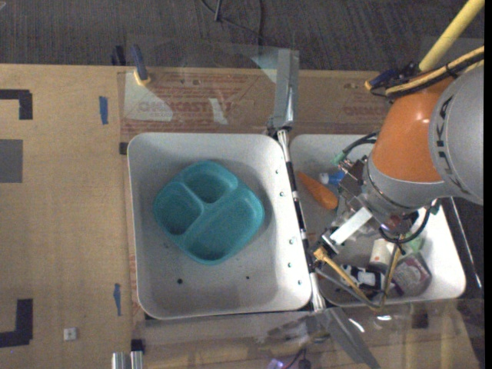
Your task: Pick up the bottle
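Orange tapered plastic bottle (318, 191) lies near the right white bin's (453, 279) left wall, long axis slanting toward the far-left corner. Grey two-finger gripper (347, 231) hangs just nearer-right of it; grip state probably unreadable, wrist hides it.

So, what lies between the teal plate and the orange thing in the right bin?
In the camera view, bare white floor of the left bin, then the two bins' adjoining rims, separate the teal plate from the orange thing.
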You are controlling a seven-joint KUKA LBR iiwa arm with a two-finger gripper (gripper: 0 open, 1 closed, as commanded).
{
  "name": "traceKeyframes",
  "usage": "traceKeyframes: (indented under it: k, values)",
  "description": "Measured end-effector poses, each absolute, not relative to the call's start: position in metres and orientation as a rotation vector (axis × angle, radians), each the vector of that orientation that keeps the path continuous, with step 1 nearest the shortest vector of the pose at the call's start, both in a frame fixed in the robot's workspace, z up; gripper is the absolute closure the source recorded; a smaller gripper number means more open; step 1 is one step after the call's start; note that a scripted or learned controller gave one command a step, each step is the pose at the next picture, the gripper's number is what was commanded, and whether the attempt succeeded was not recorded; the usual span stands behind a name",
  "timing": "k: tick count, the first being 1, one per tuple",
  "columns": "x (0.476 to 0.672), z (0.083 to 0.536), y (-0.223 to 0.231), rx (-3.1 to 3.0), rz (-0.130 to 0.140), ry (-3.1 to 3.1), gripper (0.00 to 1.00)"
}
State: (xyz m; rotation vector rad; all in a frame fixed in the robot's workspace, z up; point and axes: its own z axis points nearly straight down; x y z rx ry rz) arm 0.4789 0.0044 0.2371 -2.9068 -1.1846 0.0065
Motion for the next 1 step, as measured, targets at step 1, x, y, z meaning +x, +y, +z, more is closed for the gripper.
traceKeyframes:
  k: [1]
  values:
    - [0.5239,0.2337,-0.0557,-2.921,0.003,-1.155,1.00]
